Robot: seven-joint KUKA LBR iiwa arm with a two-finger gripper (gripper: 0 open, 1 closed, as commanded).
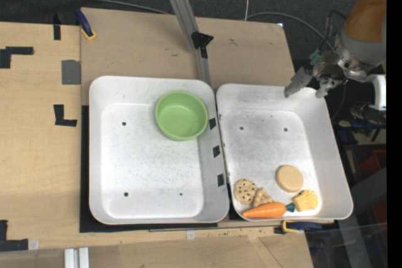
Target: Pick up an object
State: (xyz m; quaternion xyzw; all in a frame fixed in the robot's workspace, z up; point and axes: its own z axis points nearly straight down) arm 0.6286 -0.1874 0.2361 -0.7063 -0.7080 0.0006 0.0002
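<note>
Surface (144,41): tan board carrying 2 shallow white bins side by side.

Left bin (107,154): holds 1 green bowl (181,115), upright, toward the bin's 1 o'clock corner.

Right bin (264,128): 4 small items clustered at its 5 o'clock end. A round tan disc (289,178) sits uppermost of the group. An orange carrot (267,211) lies along the near wall at 6 o'clock. A speckled cookie (244,190) lies at 10 o'clock from the carrot, apparently touching it. A yellow piece (306,201), possibly corn, sits just beside the carrot's green tip, at 5 o'clock from the disc.

Arm (367,16): grey with orange band, at the view's 2 o'clock.

Gripper (309,85): over the right bin's 1 o'clock corner, well apart from the 4 items. Fingers spread apart, nothing between them; detail is small and dark.
</note>
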